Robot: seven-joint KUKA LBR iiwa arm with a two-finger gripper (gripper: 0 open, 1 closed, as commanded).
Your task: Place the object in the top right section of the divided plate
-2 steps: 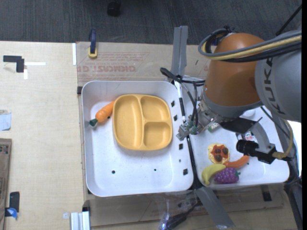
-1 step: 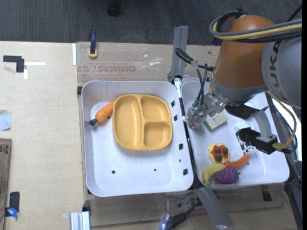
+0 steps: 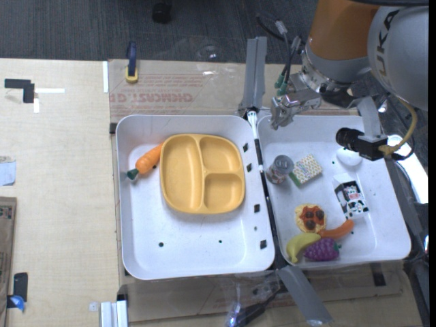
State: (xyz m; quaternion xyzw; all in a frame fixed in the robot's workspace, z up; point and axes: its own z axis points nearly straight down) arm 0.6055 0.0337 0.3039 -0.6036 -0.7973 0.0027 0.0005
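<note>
The gripper point(image 3: 285, 107) hangs at 12 o'clock over the right bin point(image 3: 388, 244); whether it is open I cannot tell. The yellow plate point(image 3: 202, 173) sits in the left bin point(image 3: 197, 251), a carrot point(image 3: 146, 160) touching its 9 o'clock edge.

I see a toy carrot point(image 3: 147, 161) lying in the left bin point(image 3: 197, 254), touching the plate's left rim. A blue-handled clamp point(image 3: 131, 65) stands on the cardboard sheet point(image 3: 191, 90) behind the bins, and black tape point(image 3: 20, 87) marks the worktop point(image 3: 54, 203).
</note>
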